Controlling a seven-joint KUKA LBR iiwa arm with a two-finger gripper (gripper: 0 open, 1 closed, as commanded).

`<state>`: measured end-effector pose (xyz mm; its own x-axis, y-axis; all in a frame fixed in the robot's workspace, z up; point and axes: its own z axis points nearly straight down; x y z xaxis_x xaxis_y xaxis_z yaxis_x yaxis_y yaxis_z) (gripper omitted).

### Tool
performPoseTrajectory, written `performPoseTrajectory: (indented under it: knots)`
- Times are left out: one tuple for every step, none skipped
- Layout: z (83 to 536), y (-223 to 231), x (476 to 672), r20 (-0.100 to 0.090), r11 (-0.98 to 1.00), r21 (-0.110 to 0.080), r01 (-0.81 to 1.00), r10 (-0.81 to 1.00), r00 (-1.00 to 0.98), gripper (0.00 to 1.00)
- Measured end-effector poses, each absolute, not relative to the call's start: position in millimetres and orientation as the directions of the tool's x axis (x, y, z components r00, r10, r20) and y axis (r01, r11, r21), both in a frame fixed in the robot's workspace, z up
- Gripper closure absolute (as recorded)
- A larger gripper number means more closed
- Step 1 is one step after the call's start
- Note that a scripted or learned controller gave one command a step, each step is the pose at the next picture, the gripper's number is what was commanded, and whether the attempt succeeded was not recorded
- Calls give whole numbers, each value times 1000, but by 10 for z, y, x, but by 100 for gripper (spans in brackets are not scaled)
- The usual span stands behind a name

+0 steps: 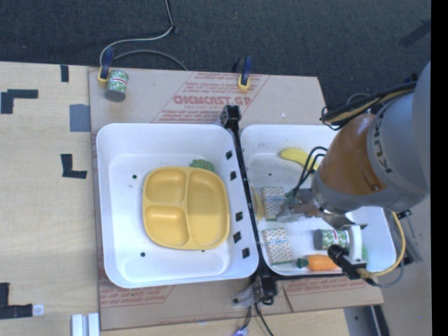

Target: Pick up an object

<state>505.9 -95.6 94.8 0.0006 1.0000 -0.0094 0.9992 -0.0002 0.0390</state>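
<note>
We see two shallow white plastic bins side by side on a cardboard-covered bench. The left bin (112, 187) holds a yellow three-compartment plastic plate (186, 207) lying flat near its middle, with a small green leafy item (202, 164) peeking out at the plate's far edge.

The grey arm with its orange band (353, 163) reaches in from the right and hangs over the right bin (269, 142). Its gripper (288, 205) sits low over the bin's left half, just above a small patterned square packet (272, 195) — how it stands we cannot tell, since the arm's own bulk and blur hide it.

Around it in the right bin lie several objects to pick from: a yellow banana (297, 157) near the far wall, a second patterned packet (277, 244) near the front, an orange carrot with a green top (318, 262) along the front wall, and a small can with a green-and-white label (330, 239) just beside the carrot.

Outside the bins, another small labelled can (116, 84) stands on the cardboard at the far left corner.
</note>
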Motion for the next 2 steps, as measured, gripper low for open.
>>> performPoseTrajectory:
  knots:
    - [872, -1419, 5632, -4, 0, 9, 1000, 1000, 0, 100]
    - [897, -1013, 5412, 1, 1, -2, 1000, 1000, -1, 100]
